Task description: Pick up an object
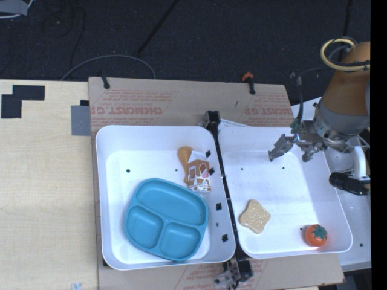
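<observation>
1. The claw (293,147) is hanging over the upper right part of the right bin (284,254), at the right side of the frame. Its two dark fingers are looking spread fairly wide, and nothing is sitting between them, so no grab yet as far as I can tell.

2. So the task is basically still all ahead: pick a target, come down, close, lift.

3. Nearest candidates are lying lower in that same bin: a tan cookie-shaped thing (254,216) near the lower left of the bin, and a small orange tomato toy (315,235) in the lower right corner. Both are sitting well apart from the claw and from each other, so either looks like an open shot.

4. Over in the left bin (109,162) a big blue divided plate (166,219) is taking up the lower half, with a small printed carton (199,176) touching its upper right edge and a brownish piece (185,154) just above that.

5. The black divider (221,186) between the bins is running close to the carton, which I'm guessing makes that one awkward.
</observation>
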You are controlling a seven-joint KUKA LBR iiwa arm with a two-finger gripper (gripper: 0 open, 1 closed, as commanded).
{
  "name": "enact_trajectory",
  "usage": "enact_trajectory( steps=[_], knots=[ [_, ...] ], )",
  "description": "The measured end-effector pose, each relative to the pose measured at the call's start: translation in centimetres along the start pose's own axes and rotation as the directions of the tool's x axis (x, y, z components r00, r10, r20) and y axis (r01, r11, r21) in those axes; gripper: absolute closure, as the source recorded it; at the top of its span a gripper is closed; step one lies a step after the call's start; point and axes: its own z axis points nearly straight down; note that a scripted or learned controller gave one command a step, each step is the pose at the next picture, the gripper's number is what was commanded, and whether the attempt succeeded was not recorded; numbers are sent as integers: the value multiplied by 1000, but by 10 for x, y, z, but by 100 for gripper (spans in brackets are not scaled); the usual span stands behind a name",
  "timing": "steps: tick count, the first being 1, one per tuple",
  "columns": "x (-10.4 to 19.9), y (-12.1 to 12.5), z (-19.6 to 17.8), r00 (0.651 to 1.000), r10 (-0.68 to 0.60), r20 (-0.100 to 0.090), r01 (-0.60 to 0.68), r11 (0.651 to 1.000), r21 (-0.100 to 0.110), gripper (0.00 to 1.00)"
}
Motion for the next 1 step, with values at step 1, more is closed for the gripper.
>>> enact_trajectory(
  steps=[1],
  knots=[
    [0,-1,44,1000,2,0,-2,1000,0,0]
  ],
)
